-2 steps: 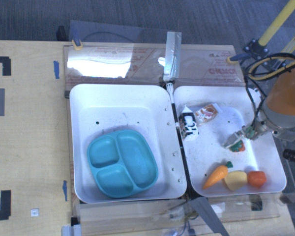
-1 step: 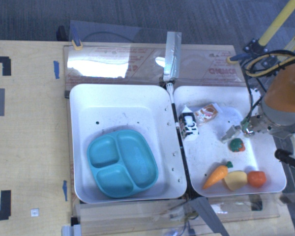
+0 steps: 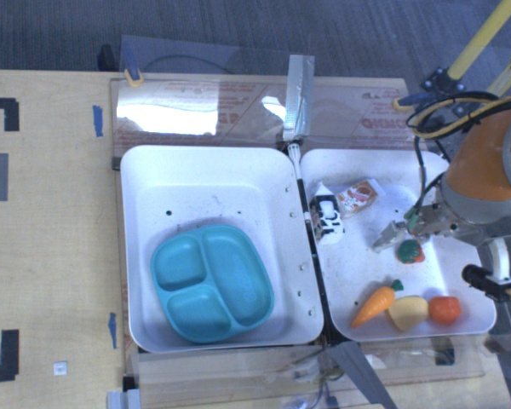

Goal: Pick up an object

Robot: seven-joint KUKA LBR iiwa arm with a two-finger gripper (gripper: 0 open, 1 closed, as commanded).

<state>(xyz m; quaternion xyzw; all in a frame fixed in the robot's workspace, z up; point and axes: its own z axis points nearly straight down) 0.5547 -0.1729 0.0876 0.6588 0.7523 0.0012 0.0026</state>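
Currently you have the end effector low in the right bin, near that bin's middle right. Its metallic fingers point left; you cannot tell whether they stand apart or together, and nothing shows between them. Just beside the fingers, on their lower right, lies a small red and green toy, possibly a strawberry; contact cannot be confirmed.

Along the near edge of the same bin you see 3 items in a row: an orange carrot with a green top, tilted; a pale yellow piece touching it; a red-orange round piece at the right end.

Toward the far left of that bin sit 2 packets: a black and white one against the dividing wall, and a white and orange one just beside it.

The left bin holds 1 teal divided plate with 3 compartments, lying flat at its near side.

Both bins rest on the tabletop, which is light wood with black corner marks and blue tape bits. The arm's orange band shows at right, with black and yellow cables above it.
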